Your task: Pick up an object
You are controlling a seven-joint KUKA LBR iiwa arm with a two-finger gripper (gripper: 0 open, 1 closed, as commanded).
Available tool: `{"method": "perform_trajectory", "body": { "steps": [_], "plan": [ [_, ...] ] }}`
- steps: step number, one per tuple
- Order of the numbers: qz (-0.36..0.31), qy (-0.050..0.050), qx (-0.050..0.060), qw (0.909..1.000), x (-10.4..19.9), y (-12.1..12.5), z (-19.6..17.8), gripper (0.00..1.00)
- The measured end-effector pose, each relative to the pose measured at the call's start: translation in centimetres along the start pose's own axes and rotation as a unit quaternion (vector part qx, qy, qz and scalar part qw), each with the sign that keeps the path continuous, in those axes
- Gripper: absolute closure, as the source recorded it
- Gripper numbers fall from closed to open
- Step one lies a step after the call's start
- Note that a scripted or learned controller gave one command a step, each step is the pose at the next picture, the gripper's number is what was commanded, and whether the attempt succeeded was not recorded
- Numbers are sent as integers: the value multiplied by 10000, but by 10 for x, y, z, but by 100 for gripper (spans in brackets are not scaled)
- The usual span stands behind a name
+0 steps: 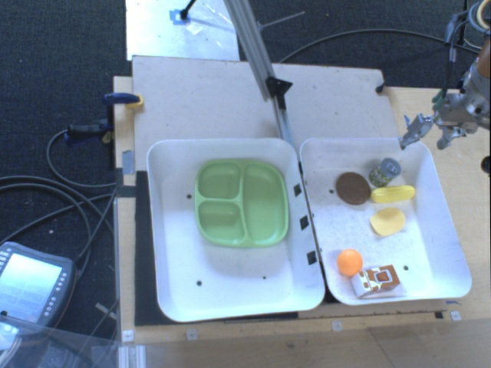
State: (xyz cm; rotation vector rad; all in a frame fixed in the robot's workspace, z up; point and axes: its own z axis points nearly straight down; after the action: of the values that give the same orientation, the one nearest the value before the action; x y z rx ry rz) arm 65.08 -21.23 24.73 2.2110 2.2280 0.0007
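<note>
Gripper (431, 132), fingers spread and empty, above right bin's (453, 240) far corner; descend centred over the yellow banana (393, 194), clear of neighbours.

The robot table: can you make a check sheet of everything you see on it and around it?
Surface: wooden bench bearing the left white plastic bin and the right white plastic bin, side by side.
Job's things: in the right bin, a brown round disc, a yellow banana-shaped toy, a pale yellow flat piece, a small orange ball, a brown-and-white printed packet and a grey-green small can.
Clutter: green three-compartment plastic tray in the left bin.
Grippers: two-finger metal gripper above the right bin's far right corner, holding nothing.
Cables: black cables on the floor, left.
Surroundings: dark carpet; grey handheld control pendant, bottom left.
</note>
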Motion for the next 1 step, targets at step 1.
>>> {"method": "perform_trajectory", "body": {
  "steps": [1],
  "plan": [
    [-1, -2, 2, 10000, 0, 0, 0, 0]
  ]
}}
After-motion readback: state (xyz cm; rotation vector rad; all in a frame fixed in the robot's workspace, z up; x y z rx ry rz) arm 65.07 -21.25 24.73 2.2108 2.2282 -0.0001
